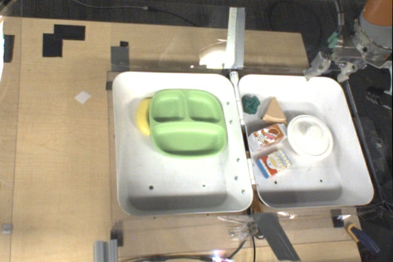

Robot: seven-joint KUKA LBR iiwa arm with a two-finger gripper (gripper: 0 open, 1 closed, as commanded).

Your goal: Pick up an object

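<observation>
The nearest candidates lie in the right bin (350,132); taking the white round lid or cup (310,135) as the landmark, a small carton with blue and orange print (274,162) sits just toward the viewer and to the left of it, and a second red-and-white carton (268,137) lies directly left of it, close beside the first. Farther off, up and left of the white round piece, a tan wedge (274,110) points its tip away from the viewer, and a dark green lump (250,104) sits left of that by the bin's dividing wall. Across in the left bin (126,150) a green divided tray (186,121) covers most of a yellow thing (142,118).

The nearer carton looks the easiest pick to me; its long axis runs at a slant, from lower left up to the right, so the grasp should close across the short sides, square to that line; coming straight down would avoid nudging its neighbour, which it nearly touches.

Farthest, the gripper (331,61) hangs outside the right bin's far corner, well apart from the white round piece and everything else; I cannot tell how its pincer is set, and nothing is visibly in it; the pick is not yet begun.
</observation>
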